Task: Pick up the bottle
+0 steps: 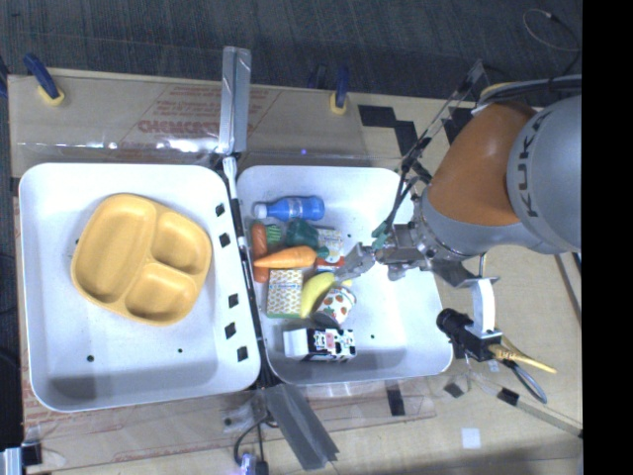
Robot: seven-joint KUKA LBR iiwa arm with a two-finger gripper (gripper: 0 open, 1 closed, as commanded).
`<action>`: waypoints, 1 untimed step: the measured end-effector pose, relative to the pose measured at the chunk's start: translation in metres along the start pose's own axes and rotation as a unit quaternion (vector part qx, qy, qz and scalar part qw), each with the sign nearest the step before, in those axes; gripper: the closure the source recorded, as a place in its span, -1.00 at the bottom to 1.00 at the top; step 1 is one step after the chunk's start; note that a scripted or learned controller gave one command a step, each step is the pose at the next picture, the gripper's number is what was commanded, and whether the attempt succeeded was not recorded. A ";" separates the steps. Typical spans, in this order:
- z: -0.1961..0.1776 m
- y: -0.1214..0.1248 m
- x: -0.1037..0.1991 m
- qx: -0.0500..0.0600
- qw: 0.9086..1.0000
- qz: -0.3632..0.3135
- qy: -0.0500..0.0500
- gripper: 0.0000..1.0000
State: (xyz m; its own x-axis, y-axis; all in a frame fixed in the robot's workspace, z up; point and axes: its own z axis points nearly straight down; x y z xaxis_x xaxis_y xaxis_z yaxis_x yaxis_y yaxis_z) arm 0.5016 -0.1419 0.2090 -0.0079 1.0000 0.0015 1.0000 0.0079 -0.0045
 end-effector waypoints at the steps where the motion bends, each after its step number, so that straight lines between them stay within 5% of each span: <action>1: -0.094 0.087 -0.011 -0.002 0.988 0.156 -0.001 -1.00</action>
State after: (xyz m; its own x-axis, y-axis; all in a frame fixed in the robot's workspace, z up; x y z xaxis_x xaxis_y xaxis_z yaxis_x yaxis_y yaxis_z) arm 0.5895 -0.1527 0.3025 0.3016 0.9534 -0.0008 0.9534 -0.3016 -0.0009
